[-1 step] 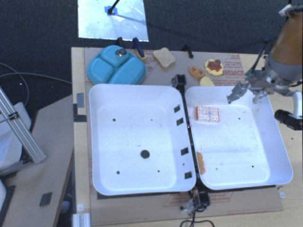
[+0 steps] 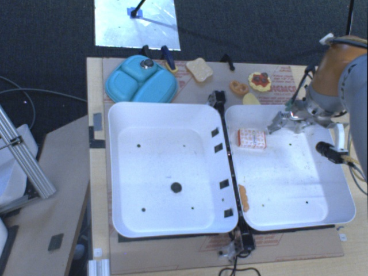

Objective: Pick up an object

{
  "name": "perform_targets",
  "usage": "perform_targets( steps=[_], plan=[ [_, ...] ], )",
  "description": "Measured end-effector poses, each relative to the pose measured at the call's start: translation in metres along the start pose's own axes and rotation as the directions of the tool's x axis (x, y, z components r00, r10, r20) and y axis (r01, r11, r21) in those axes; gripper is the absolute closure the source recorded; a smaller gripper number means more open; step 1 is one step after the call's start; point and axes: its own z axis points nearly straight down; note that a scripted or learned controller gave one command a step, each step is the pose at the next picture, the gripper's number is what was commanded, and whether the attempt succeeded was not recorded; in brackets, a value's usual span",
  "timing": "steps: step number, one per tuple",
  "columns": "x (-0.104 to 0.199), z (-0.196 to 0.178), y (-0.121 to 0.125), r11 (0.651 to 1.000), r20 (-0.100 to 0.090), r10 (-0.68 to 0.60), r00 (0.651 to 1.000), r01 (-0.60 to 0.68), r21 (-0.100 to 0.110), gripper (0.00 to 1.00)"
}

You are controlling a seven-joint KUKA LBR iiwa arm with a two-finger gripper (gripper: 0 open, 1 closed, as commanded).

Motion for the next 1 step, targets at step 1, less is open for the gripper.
perform_targets(
  steps=[1],
  plan=[
    [0.0886, 0.0071, -0.0022, 1.000, -0.003, -0.006, 1.000, 0.006, 0.006, 0.00]
  ],
)
